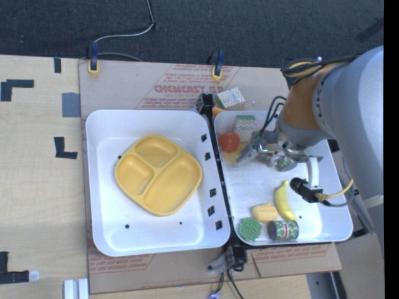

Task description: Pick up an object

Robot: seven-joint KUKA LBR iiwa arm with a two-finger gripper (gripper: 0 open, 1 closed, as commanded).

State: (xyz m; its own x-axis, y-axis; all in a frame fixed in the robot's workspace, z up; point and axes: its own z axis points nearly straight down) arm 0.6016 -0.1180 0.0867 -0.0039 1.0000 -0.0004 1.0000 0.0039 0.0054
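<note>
Banana (285, 201), yellow and curved, lies below the claw (265, 149), whose state I cannot tell.

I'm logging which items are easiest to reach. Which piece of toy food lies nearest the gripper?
The red tomato, just left of the gripper; the banana and the other pieces lie at the right bin's near edge.
</note>
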